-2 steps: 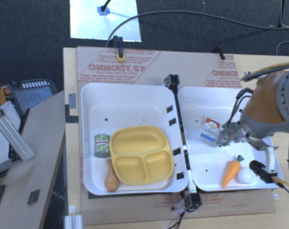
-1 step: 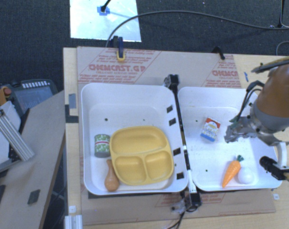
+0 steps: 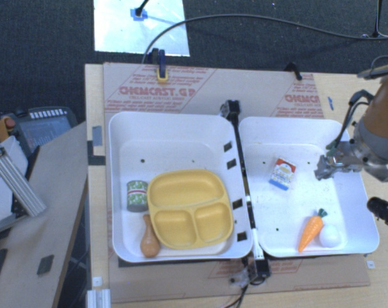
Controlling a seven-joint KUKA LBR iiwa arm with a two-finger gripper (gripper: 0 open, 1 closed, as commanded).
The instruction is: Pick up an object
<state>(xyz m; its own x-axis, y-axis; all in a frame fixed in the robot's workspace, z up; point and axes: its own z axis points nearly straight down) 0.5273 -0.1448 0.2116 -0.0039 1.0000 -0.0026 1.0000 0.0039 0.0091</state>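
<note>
In the right bin [image 3: 270, 128] lie a small red, white and blue carton [image 3: 283, 173], an orange toy carrot [image 3: 311, 230] and a white egg-shaped object [image 3: 329, 235] touching the carrot's right side. My gripper [image 3: 328, 167] hangs over the bin's right part, to the right of the carton and apart from it, with nothing visibly between its fingers. The left bin [image 3: 174, 126] holds a yellow divided tray [image 3: 191, 207], a small green-labelled can [image 3: 136, 195] at the tray's left, and a brown wooden piece [image 3: 149, 239] by its lower left corner.
A black divider with clips [image 3: 238, 172] runs between the two bins. The bins rest on a cardboard sheet [image 3: 206, 85]. A tablet-like device [image 3: 43, 128] and a metal bar [image 3: 14, 178] lie at the left. Cables cross the dark floor behind.
</note>
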